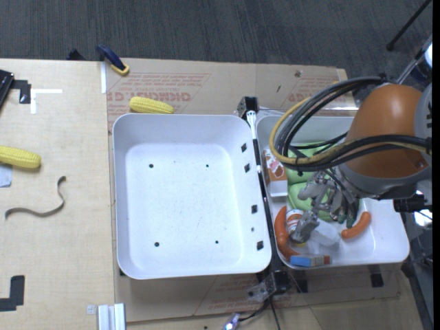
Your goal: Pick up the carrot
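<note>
Dark carpet behind; pale wooden bench (pixel 55 253) below, partly covered by printed cardboard (pixel 206 84). Far left: corn cob (pixel 19 157) lying flat, with a thin curved cord (pixel 41 206) just below it. Second corn cob (pixel 151 105) on the cardboard, just beyond the far rim of the left bin (pixel 124 205), near a blue-and-yellow clamp (pixel 113 59). Left bin: white floor dotted with small dark holes. Right bin (pixel 392 243): crowded with items, among them a green object (pixel 299 194), a blue-capped item (pixel 309 260) at the near rim, and two orange pieces. Carrot (pixel 356 226) taken as the short orange piece at right of the gripper, lying on the bin floor; curved orange piece (pixel 280 231) to the gripper's left, identity uncertain. Gripper (pixel 306 227) lowered among the clutter beneath the orange wrist band (pixel 385 136) and looping black cables (pixel 309 126); finger state cannot be told, nothing seen between them.
</note>
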`<state>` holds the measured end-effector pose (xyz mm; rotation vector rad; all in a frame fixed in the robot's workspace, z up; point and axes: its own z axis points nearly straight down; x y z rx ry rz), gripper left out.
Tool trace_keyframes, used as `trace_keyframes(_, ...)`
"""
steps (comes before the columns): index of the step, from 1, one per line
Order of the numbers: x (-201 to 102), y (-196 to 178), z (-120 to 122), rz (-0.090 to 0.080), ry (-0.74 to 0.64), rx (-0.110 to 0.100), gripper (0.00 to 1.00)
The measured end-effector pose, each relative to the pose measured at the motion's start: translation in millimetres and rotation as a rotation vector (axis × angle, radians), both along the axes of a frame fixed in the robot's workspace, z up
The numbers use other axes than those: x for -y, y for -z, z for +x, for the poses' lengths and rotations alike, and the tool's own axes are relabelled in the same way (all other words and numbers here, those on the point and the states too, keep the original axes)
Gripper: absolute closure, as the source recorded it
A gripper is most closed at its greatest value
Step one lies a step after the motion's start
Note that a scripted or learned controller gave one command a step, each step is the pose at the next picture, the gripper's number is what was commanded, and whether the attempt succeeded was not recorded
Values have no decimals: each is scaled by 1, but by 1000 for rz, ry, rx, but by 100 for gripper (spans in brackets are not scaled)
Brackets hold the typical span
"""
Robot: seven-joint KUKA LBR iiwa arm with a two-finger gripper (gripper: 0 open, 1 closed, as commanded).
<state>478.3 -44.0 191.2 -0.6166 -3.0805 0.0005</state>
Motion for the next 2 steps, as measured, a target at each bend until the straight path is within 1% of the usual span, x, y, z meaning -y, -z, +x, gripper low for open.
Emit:
trace_keyframes(1,-81,0,0,0,61,0,0)
trace_keyframes(2,-145,18,60,-1,117,1,0)
